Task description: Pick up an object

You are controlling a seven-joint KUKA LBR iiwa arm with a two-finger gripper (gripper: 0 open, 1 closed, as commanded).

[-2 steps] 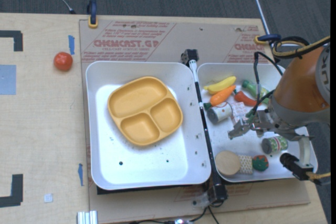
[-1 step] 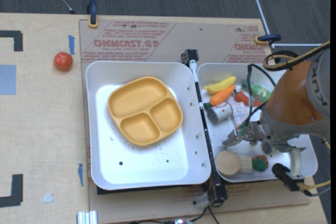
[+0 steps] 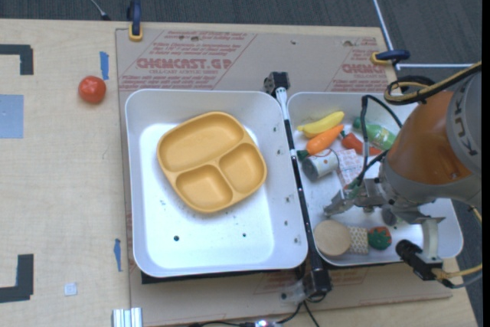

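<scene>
Claw low in right bin, nothing held yet.
Left to right: tomato (image 3: 92,89) on the desk (image 3: 61,188), yellow plate (image 3: 212,161) in left bin (image 3: 145,241), then right bin (image 3: 452,237) — banana (image 3: 321,122), carrot (image 3: 325,140), round puck (image 3: 333,238). Claw (image 3: 354,199) above puck — can't tell its opening. Center on one item, drop straight, avoid the wall.
</scene>
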